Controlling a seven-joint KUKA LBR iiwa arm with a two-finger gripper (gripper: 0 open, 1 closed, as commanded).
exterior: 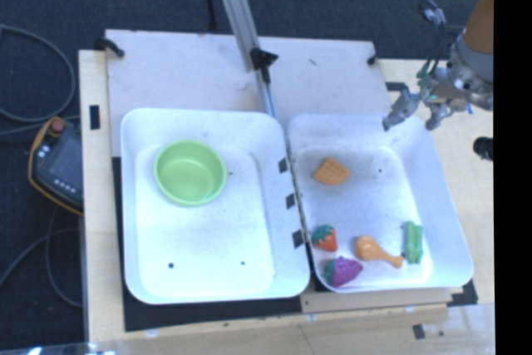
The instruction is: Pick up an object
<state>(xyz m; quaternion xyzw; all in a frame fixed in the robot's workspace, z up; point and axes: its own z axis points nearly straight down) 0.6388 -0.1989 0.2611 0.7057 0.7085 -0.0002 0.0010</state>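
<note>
Hovering with open gripper (413,114) over the right bin's (440,204) top corner, holding nothing. Toys wait below: waffle (331,171), strawberry (324,238), drumstick (376,250), grapes (342,269). Easy reach from there.

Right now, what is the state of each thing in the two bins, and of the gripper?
Light green plastic bowl: upright, in left bin.
Orange ridged shell-shaped toy: lying flat, right bin.
Red toy strawberry: lying.
Purple toy grapes: lying.
Orange toy drumstick: lying.
Green toy vegetable: lying.
Gripper: open, holding nothing.
</note>
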